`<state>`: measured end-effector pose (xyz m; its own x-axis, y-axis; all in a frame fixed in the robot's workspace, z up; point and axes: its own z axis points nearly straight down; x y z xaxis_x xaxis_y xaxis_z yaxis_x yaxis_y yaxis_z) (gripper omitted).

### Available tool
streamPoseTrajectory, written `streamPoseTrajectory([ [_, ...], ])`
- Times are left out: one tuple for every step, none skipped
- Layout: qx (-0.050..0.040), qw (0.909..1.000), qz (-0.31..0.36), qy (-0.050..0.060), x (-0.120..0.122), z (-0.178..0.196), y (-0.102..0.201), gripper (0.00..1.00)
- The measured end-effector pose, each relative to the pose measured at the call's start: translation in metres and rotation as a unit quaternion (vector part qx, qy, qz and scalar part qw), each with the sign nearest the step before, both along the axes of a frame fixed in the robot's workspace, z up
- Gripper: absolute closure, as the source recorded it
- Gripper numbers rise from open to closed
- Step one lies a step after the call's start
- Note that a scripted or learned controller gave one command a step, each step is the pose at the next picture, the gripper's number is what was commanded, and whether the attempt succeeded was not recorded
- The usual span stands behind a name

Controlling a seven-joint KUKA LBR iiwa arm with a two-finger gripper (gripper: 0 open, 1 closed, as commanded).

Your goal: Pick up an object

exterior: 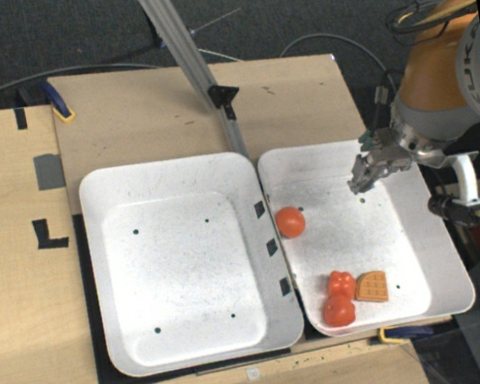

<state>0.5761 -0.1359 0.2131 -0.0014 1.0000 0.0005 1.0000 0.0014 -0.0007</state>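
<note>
The left bin has nothing for me to take, so I look across its shared wall into the right bin. Just inside that wall, about halfway along it, sits a round red ball, alone on the white floor. Further toward the near edge lie a red pepper-like piece and, touching it on its right, a small tan waffle; the two crowd each other close to the near rim.

My gripper hangs over the far right part of this bin, near its right wall and toward the far corner. Whether it is spread or closed I cannot make out from this angle, and I see nothing in it.

What my next move turns on: the ball lies to the left of my gripper and slightly nearer the front edge, well apart from it, with bare floor between. It has no long axis, so I judge my wrist angle matters little. The clustered pair lies straight toward the near rim, and looks harder to separate.
</note>
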Motion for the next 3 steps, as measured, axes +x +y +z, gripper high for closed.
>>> streamPoseTrajectory([
  [0.0009, 1.0000, 0.003, 0.000, -0.013, 0.011, 0.056, 1.00],
  [0.0004, 1.0000, 0.002, 0.002, -0.028, 0.003, 0.112, 1.00],
  [0.0006, 1.0000, 0.002, 0.001, -0.030, 0.004, 0.157, 1.00],
])
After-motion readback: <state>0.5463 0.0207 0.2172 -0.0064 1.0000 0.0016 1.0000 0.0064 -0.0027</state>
